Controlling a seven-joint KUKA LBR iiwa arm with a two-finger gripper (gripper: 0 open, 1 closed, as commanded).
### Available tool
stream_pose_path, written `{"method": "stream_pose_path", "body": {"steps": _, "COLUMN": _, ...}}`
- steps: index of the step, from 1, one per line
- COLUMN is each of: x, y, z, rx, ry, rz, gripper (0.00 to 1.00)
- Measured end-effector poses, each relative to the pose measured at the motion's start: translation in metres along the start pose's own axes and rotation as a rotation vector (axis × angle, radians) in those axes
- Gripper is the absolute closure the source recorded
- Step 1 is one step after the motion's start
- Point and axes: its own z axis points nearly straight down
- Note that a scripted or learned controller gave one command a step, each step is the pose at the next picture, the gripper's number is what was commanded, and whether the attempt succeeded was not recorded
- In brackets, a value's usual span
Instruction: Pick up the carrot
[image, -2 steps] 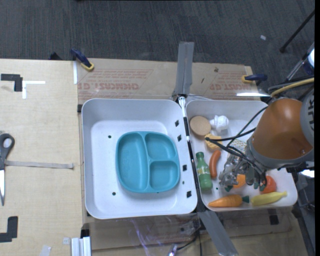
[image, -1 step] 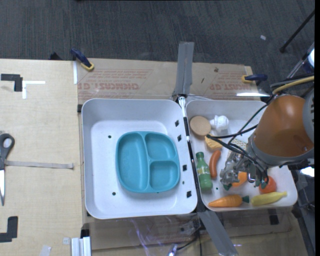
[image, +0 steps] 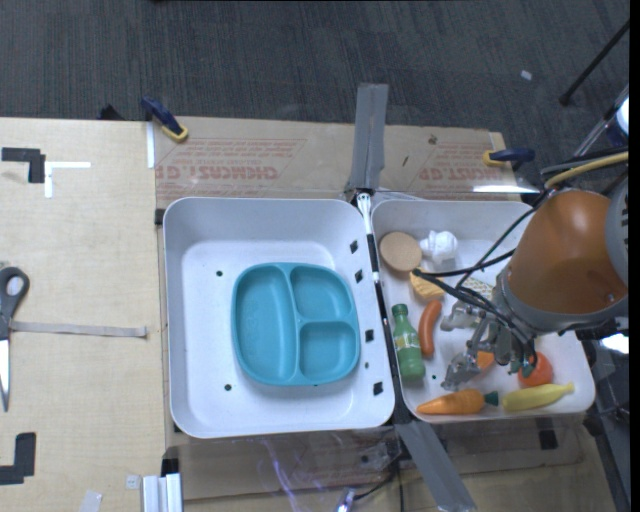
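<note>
Step in hand: you are in the approach. The gripper (image: 466, 368) hangs low in the right bin (image: 478, 208), just above and beside the carrot (image: 452, 403), and nothing lies between its fingers.
Carrot: it lies flat along the near wall of the right bin, thin tip toward the left bin (image: 180, 300), green stub toward the banana (image: 537, 397), which sits just beside that stub.
Pincer state: you cannot tell whether it is parted or closed; cables and dark metal blur the tips.
Next move: judge it as a short shift toward the near wall, a descent, and a closure across the carrot's thick middle. The wall on one side leaves little room for a finger there.
Neighbours: a green bottle (image: 406, 342) and a red sausage-shaped piece (image: 430, 328) lie near, on the left-bin side of the gripper; an orange-red round piece (image: 537, 370) sits on the other side, partly covered.
Hidden: the orange wrist band (image: 565, 250) and grey arm cover much of the right bin's far half.
Hard to make out: a small orange patch at the gripper is unreadable.
Left bin: it holds a teal divided plate (image: 297, 324).
</note>
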Motion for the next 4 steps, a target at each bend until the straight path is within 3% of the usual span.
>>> {"method": "stream_pose_path", "body": {"steps": 1, "x": -0.003, "y": 0.0, "z": -0.01, "rx": 0.0, "ry": -0.006, "rz": -0.001, "gripper": 1.0}}
{"method": "stream_pose_path", "body": {"steps": 2, "x": -0.001, "y": -0.035, "z": 0.02, "rx": -0.005, "ry": 0.014, "rz": -0.421, "gripper": 1.0}}
{"method": "stream_pose_path", "body": {"steps": 3, "x": -0.009, "y": -0.033, "z": 0.016, "rx": -0.002, "ry": -0.013, "rz": -0.422, "gripper": 0.0}}
{"method": "stream_pose_path", "body": {"steps": 4, "x": -0.021, "y": -0.097, "z": 0.022, "rx": -0.004, "ry": 0.021, "rz": -0.381, "gripper": 0.0}}
